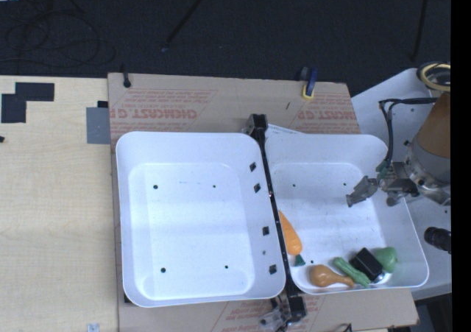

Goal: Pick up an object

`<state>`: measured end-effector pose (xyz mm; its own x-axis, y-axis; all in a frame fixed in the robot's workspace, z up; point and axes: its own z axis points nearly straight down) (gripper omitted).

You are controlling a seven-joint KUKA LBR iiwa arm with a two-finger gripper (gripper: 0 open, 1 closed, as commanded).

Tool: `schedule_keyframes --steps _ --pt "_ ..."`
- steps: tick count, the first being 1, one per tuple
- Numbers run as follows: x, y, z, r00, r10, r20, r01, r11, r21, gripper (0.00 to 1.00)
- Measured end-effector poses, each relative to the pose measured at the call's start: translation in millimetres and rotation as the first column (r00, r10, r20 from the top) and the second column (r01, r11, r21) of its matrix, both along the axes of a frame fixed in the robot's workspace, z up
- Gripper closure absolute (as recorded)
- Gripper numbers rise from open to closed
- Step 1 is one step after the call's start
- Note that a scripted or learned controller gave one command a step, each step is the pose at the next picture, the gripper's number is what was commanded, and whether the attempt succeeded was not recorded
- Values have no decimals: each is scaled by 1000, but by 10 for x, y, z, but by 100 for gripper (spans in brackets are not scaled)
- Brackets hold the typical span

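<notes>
- The table is seen at the left as a pale wooden surface; a sheet of cardboard is laid on it under both bins, probably to keep them from sliding.
- The left bin is set flush against its neighbour, the two joined along a dark strip with clips, which is judged to keep them aligned.
- The right bin holds all the loose objects, and these are gathered at its near edge.
- An orange carrot-like piece lies against the dividing wall.
- A tan gourd-shaped piece, a green piece, a black block and a green rounded piece are bunched in the near right corner, touching or overlapping one another.
- The hand hangs over the right part of the right bin, with nothing seen between its fingers; whether they are apart or together cannot be told.
- The cluster lies nearer the camera than the hand, well apart from it, so a move toward the near edge and down would be needed.
</notes>
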<state>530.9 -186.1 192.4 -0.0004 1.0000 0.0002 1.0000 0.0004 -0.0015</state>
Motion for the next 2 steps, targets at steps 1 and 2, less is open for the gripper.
schedule_keyframes --steps 1,2 --pt "691 470 -1103 1000 5 2 -5 1000 0 0" --pt "1150 606 -1044 1000 3 3 -3 1000 0 0"
